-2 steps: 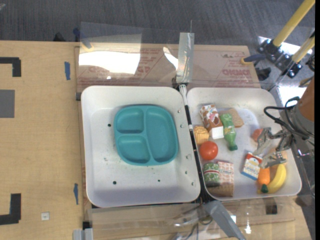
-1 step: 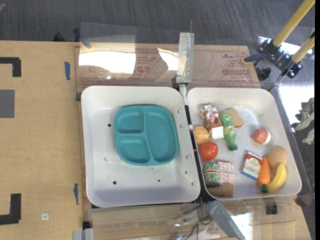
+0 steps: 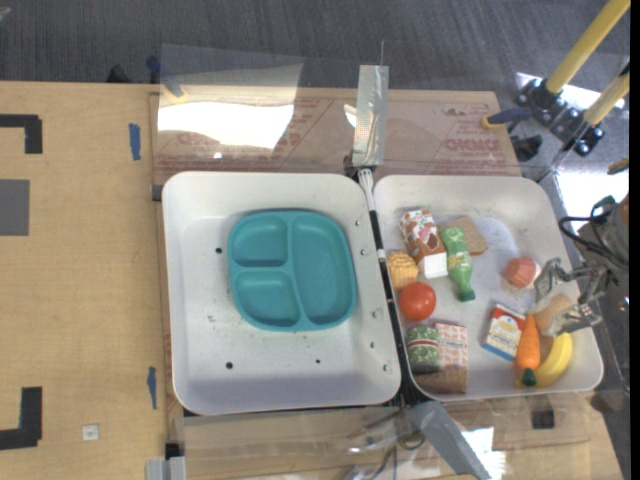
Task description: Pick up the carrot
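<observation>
To take the carrot cleanly, the gripper, its fingers spread apart and holding nothing, should drop straight over the orange body and avoid the banana touching it, since the carrot lies just below the fingertips near the right bin's front right corner.

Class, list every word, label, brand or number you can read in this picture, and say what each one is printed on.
Nothing can be read with certainty.
Red print on the clear panels behind the bins: too blurred.
Labels on the toy carton, can and small box in the right bin: too small.
</observation>
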Action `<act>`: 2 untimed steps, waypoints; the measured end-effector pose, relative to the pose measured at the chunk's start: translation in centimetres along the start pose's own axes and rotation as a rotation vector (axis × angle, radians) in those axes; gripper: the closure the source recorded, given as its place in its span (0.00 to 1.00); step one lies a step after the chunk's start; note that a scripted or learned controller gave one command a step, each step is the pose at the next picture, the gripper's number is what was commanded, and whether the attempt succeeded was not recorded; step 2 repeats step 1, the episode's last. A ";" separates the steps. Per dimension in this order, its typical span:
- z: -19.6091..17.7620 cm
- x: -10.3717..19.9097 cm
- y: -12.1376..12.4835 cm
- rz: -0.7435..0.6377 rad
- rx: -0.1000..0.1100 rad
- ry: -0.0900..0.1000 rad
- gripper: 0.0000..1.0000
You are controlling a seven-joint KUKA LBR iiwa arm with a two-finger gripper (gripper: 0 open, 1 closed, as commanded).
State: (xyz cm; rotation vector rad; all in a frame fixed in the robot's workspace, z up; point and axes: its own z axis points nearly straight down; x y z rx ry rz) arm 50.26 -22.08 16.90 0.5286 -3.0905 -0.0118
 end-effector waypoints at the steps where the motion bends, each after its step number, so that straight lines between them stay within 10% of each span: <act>1: -2.3 -3.7 5.7 0.107 0.008 -0.012 1.00; 2: -2.3 -3.7 5.7 0.107 0.008 -0.012 1.00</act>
